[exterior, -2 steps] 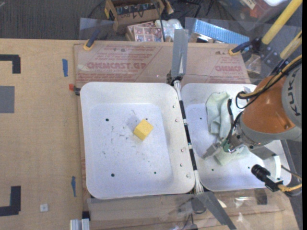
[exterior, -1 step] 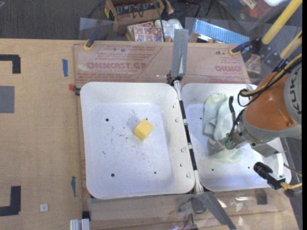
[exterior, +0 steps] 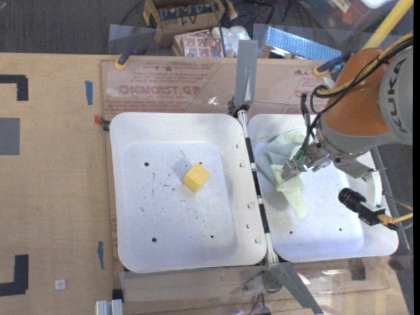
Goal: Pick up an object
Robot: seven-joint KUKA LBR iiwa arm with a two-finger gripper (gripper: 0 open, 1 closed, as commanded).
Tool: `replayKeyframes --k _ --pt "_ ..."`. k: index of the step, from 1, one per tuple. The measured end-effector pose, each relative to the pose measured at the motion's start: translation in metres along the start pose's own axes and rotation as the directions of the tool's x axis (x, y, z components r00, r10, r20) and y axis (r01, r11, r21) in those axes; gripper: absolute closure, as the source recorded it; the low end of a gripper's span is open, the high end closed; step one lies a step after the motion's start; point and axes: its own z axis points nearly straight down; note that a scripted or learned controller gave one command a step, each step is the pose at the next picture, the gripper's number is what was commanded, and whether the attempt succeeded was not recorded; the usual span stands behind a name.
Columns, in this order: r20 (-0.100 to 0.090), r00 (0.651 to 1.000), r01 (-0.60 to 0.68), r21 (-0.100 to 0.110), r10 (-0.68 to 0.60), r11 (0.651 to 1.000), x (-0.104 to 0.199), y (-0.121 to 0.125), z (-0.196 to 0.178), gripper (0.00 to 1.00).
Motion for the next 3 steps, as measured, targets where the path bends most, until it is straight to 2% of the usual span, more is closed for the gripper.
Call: replayKeyframes --k 1,2,3 --pt "-0.002 0.940 0.341 0.001 -0.341 0.940 -0.022 -0.037 -0.012 1.00" --pt "0.012 0.878 0.478 -0.006 -0.478 0.878 -0.087 -0.073 0.095 1.00" --pt "0.009 0.878 0.478 -0.005 -0.478 0.878 -0.086 -0.073 0.096 0.00"
